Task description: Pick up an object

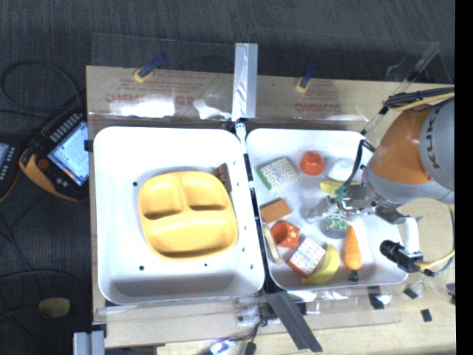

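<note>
We see a glossy yellow tray (188, 213) with three hollows in the left bin (111, 272). The tool (336, 209) sits low among the right bin's (384, 276) small toys beside a tapered orange carrot (352, 248); we cannot tell its grip.

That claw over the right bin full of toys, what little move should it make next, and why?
Probably a short, straight descent. The claw hangs low in the right bin, above a small greenish object, with the carrot just beside it and a banana further off. Nothing shows between its fingers, so going down onto what lies beneath looks the likeliest way to a grasp.
</note>
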Motion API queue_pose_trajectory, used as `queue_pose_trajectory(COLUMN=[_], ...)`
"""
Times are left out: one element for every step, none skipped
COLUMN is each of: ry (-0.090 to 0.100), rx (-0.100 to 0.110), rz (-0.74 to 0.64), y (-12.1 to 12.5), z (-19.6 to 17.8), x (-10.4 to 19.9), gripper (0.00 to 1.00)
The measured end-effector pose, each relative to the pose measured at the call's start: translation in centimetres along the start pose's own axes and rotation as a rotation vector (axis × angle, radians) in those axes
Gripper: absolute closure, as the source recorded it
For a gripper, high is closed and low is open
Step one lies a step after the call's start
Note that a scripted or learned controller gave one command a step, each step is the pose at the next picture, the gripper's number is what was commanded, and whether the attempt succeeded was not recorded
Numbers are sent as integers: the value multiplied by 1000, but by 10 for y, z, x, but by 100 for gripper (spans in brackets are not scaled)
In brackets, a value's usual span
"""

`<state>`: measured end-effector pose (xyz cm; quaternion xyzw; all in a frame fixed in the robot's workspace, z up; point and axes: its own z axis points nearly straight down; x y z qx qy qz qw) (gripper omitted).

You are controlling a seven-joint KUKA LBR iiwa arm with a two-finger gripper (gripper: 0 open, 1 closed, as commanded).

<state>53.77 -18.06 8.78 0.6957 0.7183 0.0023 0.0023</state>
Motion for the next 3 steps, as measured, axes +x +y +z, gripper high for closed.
queue_pose_trajectory(ry=[1, -1, 1], rx=[1, 16, 19], rz=[-2, 143, 314], y=[1, 12, 24], z=[-7, -117, -57], x=[-1, 35, 49], gripper=[100, 100, 100])
